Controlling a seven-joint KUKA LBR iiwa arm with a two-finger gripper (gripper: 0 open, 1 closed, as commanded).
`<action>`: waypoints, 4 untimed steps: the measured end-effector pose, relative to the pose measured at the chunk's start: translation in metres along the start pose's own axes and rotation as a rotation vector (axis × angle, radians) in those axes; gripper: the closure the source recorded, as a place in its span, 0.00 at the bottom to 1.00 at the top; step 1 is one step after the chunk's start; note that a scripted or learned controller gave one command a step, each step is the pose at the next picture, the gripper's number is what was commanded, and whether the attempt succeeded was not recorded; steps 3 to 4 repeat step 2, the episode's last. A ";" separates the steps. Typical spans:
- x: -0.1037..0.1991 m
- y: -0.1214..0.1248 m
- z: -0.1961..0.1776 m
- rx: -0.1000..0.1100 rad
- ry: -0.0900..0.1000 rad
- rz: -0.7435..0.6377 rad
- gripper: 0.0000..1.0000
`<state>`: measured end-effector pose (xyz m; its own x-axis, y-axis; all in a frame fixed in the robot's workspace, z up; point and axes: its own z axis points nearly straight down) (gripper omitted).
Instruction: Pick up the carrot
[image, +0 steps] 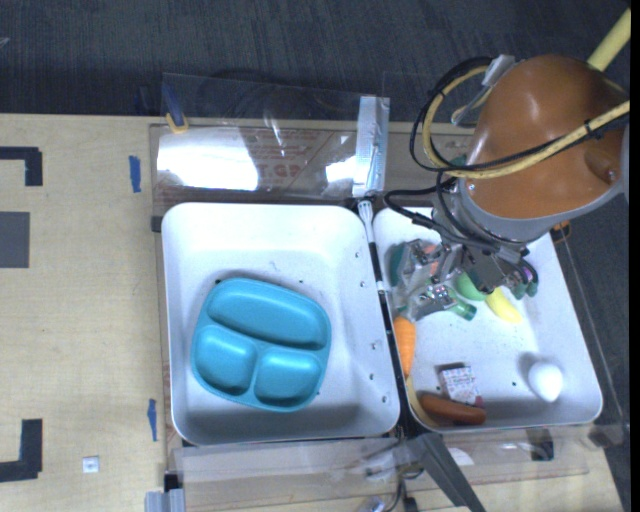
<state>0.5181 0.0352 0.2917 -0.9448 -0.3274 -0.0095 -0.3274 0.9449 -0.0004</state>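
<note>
The carrot (404, 343) is a small orange piece lying lengthwise against the left wall of the right bin (580, 350). My gripper (432, 294) hangs just above and slightly right of the carrot's upper end, low over the bin's left part. The bulky orange wrist (540, 130) of the arm covers the bin's upper half. I see nothing orange held in the gripper.
Around the gripper lie a green piece (466, 290) and a yellow piece (506, 306). A small red-and-white packet (458, 379), a brown sausage (452, 407) and a white egg (546, 380) sit near the front. A blue divided tray (262, 342) rests in the left bin (200, 240).
</note>
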 end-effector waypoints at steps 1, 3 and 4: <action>-0.039 0.009 0.046 -0.004 0.005 -0.451 1.00; -0.018 -0.038 0.108 -0.005 0.008 -0.609 1.00; -0.018 -0.038 0.108 -0.005 0.008 -0.609 1.00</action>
